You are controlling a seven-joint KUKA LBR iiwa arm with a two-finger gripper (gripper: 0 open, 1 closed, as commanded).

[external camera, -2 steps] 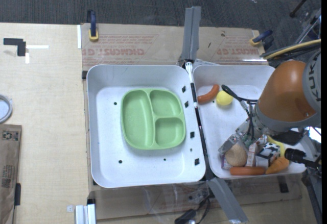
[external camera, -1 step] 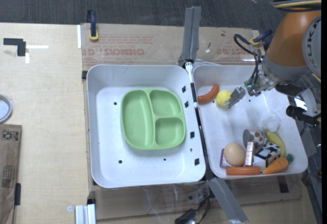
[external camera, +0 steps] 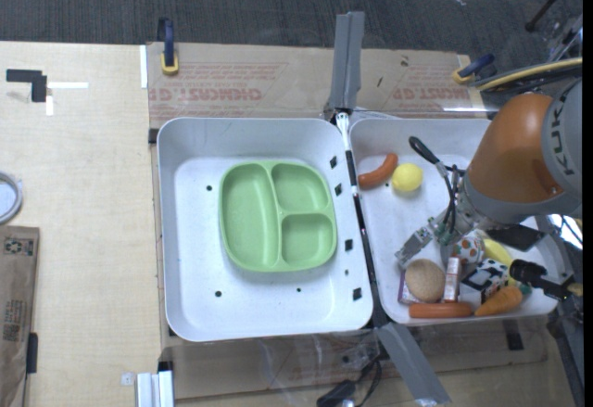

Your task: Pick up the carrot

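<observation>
I am looking down at 2 shallow white bins sitting side by side on the bench; the left bin (external camera: 176,238) is carrying a green divided plate (external camera: 278,214) with 3 compartments, lying near its middle; the right bin (external camera: 378,210) is holding a clutter of small items.

The arm (external camera: 519,155) is reaching in from the right, its orange band hanging over the right bin's right side; the gripper (external camera: 428,238) is pointing down toward the middle of that bin, just above a round brown potato-like ball (external camera: 425,281); I am seeing nothing between its fingers, and I cannot tell whether they are spread or closed.

The carrot (external camera: 500,301) is lying in the right bin's near right corner, tilted, beside a small black-and-white item (external camera: 484,277); a long orange-red sausage (external camera: 441,310) is lying along the near edge, just left of the carrot; another sausage (external camera: 377,171) and a yellow lemon (external camera: 407,177) are sitting near the far left corner; a black-handled utensil (external camera: 426,153) is resting just beyond the lemon.
</observation>
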